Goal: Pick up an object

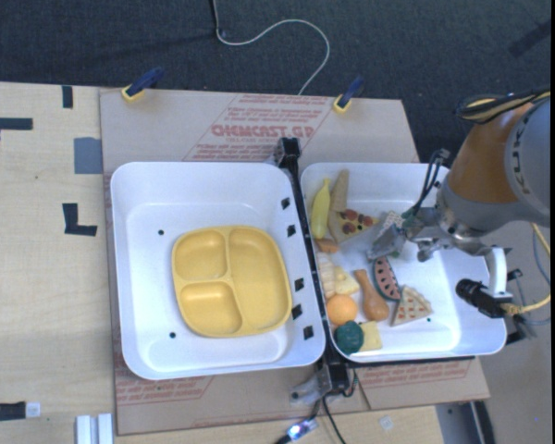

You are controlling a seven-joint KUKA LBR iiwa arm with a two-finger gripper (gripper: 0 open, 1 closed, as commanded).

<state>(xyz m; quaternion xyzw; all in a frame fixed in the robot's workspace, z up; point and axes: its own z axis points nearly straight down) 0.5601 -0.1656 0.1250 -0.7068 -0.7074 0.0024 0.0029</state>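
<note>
We are looking at the red toy watermelon slice with dark seeds, which is lying on the floor of the right-hand shallow white plastic bin, just below the jaws and slightly toward the camera from them; it appears to be the nearest candidate, though that is our judgement, since the task names no particular object. Just beside it the orange-brown toy drumstick is lying at a slant, and the triangular toy pizza slice is sitting close on its other side, so the cluster is crowded. We are taking this to be the approach step: the jaws are hovering low over the bin's middle, and nothing is visible between them. How far they are parted we cannot tell from this slanted view, as the grey metal blurs together. The next move, as we are judging it, calls for lining up over one toy and descending without nudging its neighbours. Farther out, a yellow toy banana, a round orange toy fruit and a dark green round toy are lining the bin's left wall. The left-hand white bin is holding a yellow three-compartment plastic plate, and both bins are resting on the cardboard-covered desk.
</note>
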